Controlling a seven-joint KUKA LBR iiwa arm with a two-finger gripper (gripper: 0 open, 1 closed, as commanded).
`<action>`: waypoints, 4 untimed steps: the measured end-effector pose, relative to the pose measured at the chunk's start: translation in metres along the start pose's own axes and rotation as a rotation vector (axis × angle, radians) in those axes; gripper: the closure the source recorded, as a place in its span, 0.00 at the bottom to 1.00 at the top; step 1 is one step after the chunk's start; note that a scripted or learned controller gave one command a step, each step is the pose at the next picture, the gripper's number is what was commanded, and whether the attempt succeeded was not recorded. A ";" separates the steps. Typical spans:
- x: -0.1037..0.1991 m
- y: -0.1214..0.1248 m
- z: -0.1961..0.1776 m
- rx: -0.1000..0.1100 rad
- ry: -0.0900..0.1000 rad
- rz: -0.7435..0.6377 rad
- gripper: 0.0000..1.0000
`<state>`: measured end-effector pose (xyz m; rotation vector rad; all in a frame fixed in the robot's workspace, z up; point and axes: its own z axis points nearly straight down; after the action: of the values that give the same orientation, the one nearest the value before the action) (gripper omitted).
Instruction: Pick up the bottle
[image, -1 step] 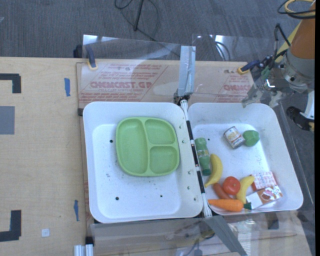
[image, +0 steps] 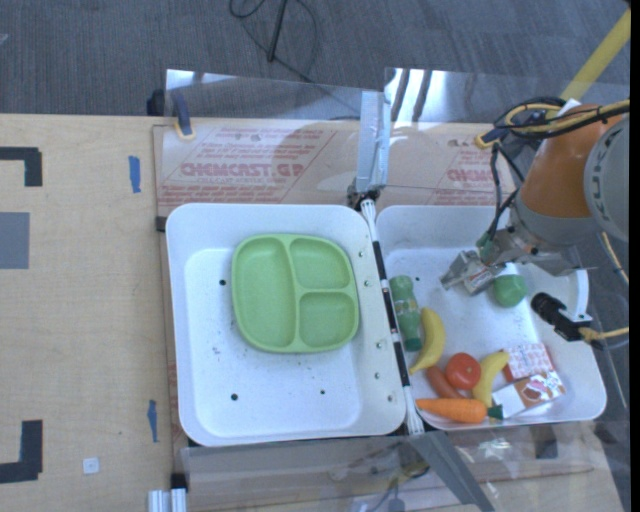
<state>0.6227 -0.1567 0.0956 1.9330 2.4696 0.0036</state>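
Note:
The bottle (image: 404, 306) is small, green and see-through. It lies lengthwise against the left wall of the right bin (image: 590, 405), next to the divider. My gripper (image: 470, 274) hangs over the upper middle of that bin. It is to the right of the bottle and a little farther back, apart from it, with bare bin floor between them. A green ball (image: 509, 290) sits just to the gripper's right, close beside it.
A banana (image: 433, 338) lies right beside the bottle's lower end. Below it are a tomato (image: 462, 371), a carrot (image: 455, 409), a smaller banana (image: 491, 372) and a red-and-white carton (image: 531, 375). The left bin (image: 190, 330) holds a green divided plate (image: 295, 292).

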 end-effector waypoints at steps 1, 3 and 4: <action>-0.026 -0.047 0.007 -0.002 -0.003 -0.368 0.00; 0.008 0.034 -0.133 0.001 0.001 -0.203 1.00; 0.008 0.034 -0.133 0.001 0.001 -0.203 0.00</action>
<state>0.6531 -0.1403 0.2286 1.6738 2.6536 0.0016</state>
